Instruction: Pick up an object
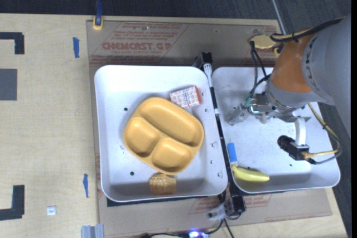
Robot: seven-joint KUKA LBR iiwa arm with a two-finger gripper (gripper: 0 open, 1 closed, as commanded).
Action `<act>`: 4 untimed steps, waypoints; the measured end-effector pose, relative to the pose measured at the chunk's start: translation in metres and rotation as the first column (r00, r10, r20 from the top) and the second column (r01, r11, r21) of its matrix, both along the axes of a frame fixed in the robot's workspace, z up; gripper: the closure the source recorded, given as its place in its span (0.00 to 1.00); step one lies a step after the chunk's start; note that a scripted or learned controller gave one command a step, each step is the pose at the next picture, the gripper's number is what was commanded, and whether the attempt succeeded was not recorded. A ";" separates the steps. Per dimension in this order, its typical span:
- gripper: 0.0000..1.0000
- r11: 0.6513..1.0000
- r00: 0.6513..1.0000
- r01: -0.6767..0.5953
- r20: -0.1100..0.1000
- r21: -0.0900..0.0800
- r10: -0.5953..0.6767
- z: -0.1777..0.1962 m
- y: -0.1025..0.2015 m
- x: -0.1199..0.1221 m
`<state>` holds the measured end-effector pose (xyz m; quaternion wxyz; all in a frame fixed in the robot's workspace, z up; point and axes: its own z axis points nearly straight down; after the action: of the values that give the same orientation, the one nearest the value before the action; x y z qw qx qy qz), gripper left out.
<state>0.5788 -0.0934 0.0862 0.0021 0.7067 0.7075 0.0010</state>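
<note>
Nearest, a banana [250, 174] lies at the right bin's [318, 180] front edge. Beyond it the claw [239, 113] hovers low over bare floor — gripping nothing, its state unclear. Still the approach step, I judge — next it must pick a target.

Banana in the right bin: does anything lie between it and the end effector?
Nothing visible does. The banana lies at the right bin's near-left corner, beside a blue item. The end effector hangs over the bin's upper left, with bare white floor between them.
</note>
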 end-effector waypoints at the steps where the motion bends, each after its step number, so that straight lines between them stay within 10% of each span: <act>1: 0.00 1.000 1.000 0.000 -0.001 0.000 0.000 0.000 -0.001 0.036; 2: 1.00 1.000 1.000 -0.002 0.004 -0.002 0.002 0.012 0.000 0.037; 3: 1.00 1.000 1.000 -0.001 -0.005 0.003 0.001 0.099 0.078 -0.019; 4: 1.00 1.000 1.000 0.000 -0.006 0.002 0.000 0.144 0.088 -0.084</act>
<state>0.4953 -0.0051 0.2300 -0.0008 0.7068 0.7074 -0.0001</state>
